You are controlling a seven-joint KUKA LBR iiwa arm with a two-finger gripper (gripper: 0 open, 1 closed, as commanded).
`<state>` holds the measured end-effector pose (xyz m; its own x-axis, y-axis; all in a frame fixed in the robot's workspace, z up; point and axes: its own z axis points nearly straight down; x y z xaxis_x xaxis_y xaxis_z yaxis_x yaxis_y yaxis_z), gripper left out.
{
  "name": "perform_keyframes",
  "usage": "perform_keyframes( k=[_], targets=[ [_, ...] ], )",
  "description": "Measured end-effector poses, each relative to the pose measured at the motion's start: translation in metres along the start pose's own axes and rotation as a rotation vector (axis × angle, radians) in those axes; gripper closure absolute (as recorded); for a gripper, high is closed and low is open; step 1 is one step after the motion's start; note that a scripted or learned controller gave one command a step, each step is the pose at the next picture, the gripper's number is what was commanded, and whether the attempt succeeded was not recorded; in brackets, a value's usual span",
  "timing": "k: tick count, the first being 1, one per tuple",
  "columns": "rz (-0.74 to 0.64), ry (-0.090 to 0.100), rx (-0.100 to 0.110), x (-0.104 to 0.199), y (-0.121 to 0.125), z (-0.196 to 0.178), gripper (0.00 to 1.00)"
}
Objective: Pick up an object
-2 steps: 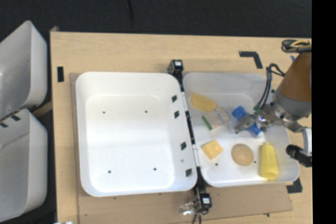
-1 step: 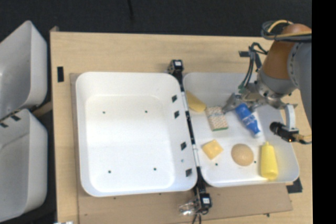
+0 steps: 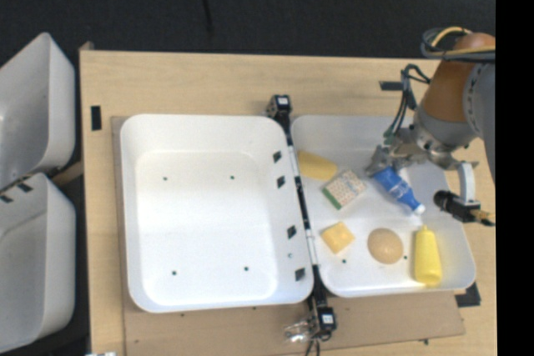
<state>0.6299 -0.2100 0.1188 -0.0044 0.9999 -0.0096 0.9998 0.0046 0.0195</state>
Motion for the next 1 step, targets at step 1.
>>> perform_keyframes(
  k=[1],
  targets=[
    [-0.002, 0.005, 0.008, 0.0723, 0.0062, 0.0125, 1.00]
  ],
)
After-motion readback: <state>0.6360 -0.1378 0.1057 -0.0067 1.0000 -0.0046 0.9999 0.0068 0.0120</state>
